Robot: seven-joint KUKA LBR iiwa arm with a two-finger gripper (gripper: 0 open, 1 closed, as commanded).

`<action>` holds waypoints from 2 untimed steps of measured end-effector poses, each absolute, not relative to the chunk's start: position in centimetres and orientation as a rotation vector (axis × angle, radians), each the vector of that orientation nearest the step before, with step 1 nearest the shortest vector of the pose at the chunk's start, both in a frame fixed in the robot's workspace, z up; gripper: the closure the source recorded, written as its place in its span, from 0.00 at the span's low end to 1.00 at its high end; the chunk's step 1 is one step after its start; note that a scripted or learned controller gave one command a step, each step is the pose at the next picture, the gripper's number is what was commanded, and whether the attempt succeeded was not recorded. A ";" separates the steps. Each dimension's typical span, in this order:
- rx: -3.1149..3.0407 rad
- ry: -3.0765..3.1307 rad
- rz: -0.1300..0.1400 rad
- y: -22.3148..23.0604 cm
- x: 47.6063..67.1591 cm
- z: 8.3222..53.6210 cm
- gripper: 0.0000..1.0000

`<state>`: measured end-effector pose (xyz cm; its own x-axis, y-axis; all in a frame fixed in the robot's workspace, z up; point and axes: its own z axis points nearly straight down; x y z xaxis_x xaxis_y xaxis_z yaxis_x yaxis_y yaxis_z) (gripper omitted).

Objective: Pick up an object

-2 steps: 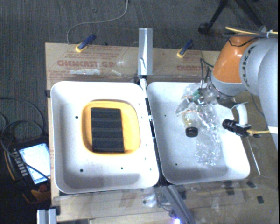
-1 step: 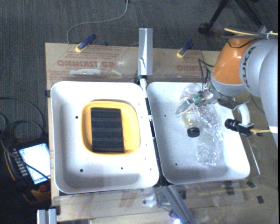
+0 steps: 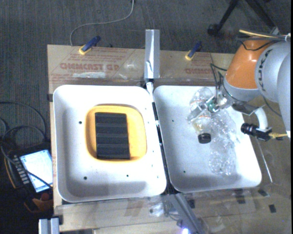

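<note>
L bin (image 3: 68, 106): white, shallow, seated on the tabletop (image 3: 63, 62). Contents: one yellow tray-like item (image 3: 139, 130) w/ a black ribbed insert (image 3: 111, 135), lying flat near bin centre, well apart from the arm. Divider strip (image 3: 152, 57) runs between the two bins at the top. R bin (image 3: 178, 155): white, shallow, same level. Contents: a crumpled clear plastic item (image 3: 219, 145), prob. a bottle or wrapper, stretched from upper centre toward the lower R of the bin, w/ a small dark cap-like piece (image 3: 204, 138) beside it. This clear item is the likely pick target, judging by arm position. Gripper (image 3: 212, 104) sits low over the upper end of the clear plastic, at or very near contact; the orange band and grey wrist cover much of it. Jaw state: cannot tell; transparency and clutter hide the tips, so no grasp is confirmed. Step in hand, est.: descend/close on target. To do it well: centre the jaws across a narrow, crushed section of the plastic, not a wide bulge; go low enough to get material between the tips w/o pressing into the bin floor; close fully, since thin plastic yields; lift straight up, slow. Risk: slick, springy film may slip out or drag the cap piece along.
</note>
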<state>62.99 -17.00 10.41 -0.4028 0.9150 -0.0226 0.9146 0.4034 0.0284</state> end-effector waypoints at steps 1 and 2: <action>1.697 2.603 0.025 -16.8 63.1 11.4 1.00; 1.718 2.630 0.002 -8.7 65.4 18.5 1.00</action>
<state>65.37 -8.73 18.46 -0.4017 0.9158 0.0003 0.9158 0.4017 0.0013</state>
